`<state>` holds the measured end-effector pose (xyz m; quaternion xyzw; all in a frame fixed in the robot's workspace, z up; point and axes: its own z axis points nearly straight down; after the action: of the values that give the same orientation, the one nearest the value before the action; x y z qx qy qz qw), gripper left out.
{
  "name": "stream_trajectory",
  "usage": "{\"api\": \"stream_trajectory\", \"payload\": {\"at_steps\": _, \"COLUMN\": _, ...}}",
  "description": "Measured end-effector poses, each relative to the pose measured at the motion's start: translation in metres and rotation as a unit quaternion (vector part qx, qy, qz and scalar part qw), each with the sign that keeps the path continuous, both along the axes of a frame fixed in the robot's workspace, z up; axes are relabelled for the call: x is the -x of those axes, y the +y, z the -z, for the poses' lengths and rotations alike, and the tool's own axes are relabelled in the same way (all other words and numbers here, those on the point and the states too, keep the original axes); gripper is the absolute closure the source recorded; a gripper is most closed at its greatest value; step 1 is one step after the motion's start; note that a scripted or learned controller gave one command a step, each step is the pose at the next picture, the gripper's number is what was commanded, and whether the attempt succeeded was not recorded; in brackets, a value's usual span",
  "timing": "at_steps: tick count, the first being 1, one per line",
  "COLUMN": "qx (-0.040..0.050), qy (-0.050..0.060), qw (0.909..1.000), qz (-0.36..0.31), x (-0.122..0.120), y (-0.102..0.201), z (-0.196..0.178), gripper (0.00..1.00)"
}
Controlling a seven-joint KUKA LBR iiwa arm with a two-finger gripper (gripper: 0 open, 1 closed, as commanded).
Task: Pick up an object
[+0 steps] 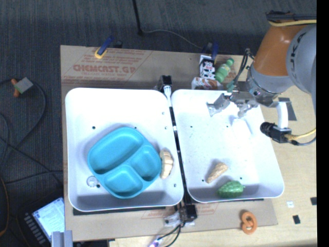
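Note:
In the right bin (267, 153) a tan, cone-shaped piece (216, 172) lies near the front, with a green lumpy object (230, 189) just in front of it by the front wall. My gripper (229, 109) hangs over the back of the right bin, well behind both objects, its two metal fingers spread apart with nothing between them. The left bin (82, 112) holds a blue divided tray (124, 161), and a pale banana-like piece (166, 163) lies against the tray's right side.
A small printed box (206, 71) and a green item (223, 71) lie on the bench behind the right bin. An orange ring (249, 222) lies on the bench in front of it. A black divider (175, 133) runs between the bins.

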<state>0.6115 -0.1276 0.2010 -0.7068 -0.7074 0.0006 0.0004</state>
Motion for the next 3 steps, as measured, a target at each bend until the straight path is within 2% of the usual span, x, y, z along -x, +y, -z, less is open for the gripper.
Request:
{"api": "stream_trajectory", "payload": {"at_steps": 1, "qx": 0.0005, "qy": -0.003, "qw": 1.0, "qz": 0.0, "x": 0.036, "y": 0.019, "z": 0.113, "gripper": 0.0}}
{"api": "stream_trajectory", "payload": {"at_steps": 2, "qx": 0.0022, "qy": -0.005, "qw": 1.0, "qz": 0.001, "x": 0.036, "y": 0.017, "z": 0.103, "gripper": 1.0}}
{"api": "stream_trajectory", "payload": {"at_steps": 3, "qx": 0.0007, "qy": -0.002, "qw": 1.0, "qz": 0.0, "x": -0.014, "y": 0.017, "z": 0.043, "gripper": 1.0}}
